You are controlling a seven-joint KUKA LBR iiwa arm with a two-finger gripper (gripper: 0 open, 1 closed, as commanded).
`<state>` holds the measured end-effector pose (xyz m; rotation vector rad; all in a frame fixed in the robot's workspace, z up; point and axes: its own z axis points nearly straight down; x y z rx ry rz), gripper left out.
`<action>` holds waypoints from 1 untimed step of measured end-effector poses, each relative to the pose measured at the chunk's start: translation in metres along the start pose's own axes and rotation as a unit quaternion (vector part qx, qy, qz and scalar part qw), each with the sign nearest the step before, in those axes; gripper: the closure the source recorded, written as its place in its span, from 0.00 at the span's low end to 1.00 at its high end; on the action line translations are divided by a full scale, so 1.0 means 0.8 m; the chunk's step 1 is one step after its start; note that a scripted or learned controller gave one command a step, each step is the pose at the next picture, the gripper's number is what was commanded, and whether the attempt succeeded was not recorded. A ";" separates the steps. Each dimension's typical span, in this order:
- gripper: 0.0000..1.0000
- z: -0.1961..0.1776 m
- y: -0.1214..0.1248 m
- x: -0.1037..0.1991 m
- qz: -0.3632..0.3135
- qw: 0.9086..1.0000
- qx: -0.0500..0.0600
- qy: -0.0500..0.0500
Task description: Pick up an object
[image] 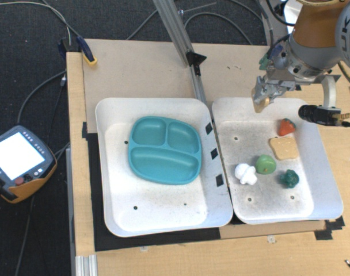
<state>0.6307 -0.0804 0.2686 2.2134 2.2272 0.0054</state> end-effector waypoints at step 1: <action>1.00 0.000 0.016 0.065 0.000 1.000 0.000 0.000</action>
